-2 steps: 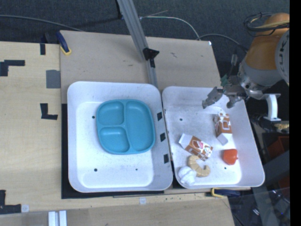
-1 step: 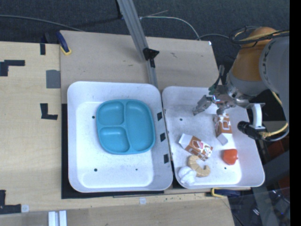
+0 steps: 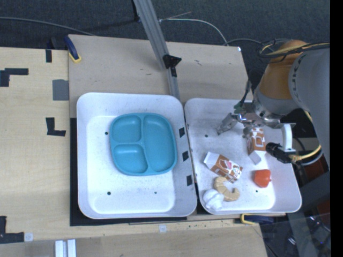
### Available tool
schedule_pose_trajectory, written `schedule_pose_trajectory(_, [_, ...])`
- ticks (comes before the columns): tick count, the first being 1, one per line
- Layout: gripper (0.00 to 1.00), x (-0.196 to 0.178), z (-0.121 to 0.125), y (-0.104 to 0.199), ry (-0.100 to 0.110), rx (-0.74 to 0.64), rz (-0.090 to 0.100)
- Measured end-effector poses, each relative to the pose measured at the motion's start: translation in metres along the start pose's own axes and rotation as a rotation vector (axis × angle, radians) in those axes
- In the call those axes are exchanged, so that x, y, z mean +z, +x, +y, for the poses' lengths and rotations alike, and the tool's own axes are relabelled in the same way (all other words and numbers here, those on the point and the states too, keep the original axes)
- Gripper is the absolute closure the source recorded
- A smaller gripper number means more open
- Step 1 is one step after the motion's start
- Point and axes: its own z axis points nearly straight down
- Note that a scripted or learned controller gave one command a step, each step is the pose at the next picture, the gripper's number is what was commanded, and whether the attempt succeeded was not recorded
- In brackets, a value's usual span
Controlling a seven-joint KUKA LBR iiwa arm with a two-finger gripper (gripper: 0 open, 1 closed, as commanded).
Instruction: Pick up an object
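Two shallow white bins sat side by side on a pale wooden bench, seen from above at a slant. The left bin held a light blue divided plate with three compartments, lying flat near its middle. The right bin held several small things towards its near side: a white and orange packet, a tan curved piece just below it, a small white lump touching that piece, and a red block a little to the right. A brown and white item lay near the bin's right rim. The grey arm, with its orange band, reached in from the right. Its gripper hung over the bin's far part, fingers spread apart with nothing between them, though the fingertips looked blurred.
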Motion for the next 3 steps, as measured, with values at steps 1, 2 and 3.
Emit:
schedule_pose_trajectory(1, [1.00, -0.008, -0.001, 0.001, 0.003, -0.001, 0.001])
schedule_pose_trajectory(2, [1.00, -0.071, -0.001, 0.001, -0.004, 0.000, -0.001])
schedule_pose_trajectory(3, [1.00, -0.135, 0.001, 0.002, -0.005, 0.000, -0.001])
